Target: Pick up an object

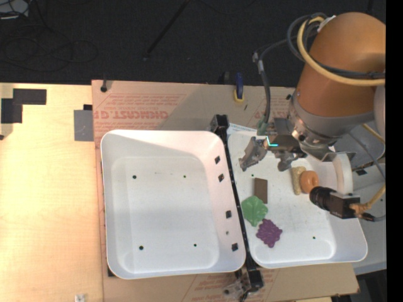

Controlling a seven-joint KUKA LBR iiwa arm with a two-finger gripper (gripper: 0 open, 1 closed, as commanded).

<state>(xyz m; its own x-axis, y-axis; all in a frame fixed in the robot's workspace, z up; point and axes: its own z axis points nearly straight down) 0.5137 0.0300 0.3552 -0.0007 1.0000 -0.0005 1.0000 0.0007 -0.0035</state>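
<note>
In the right bin (318, 247), a small brown block (261, 190) lies near the middle. A green lump (254, 210) sits just below it and a purple bumpy piece (269, 232) lies further toward the front. An orange ring-like object (308, 181) with a pale piece beside it rests at the right. My gripper (267, 160) hovers over the far part of this bin, above and behind the brown block. It is open, with its fingers spread and nothing between them.
The left bin (126, 168) lies beside the right one, with a black divider strip (228, 187) between them. Cardboard underlies both bins. A wooden bench top extends to the left.
</note>
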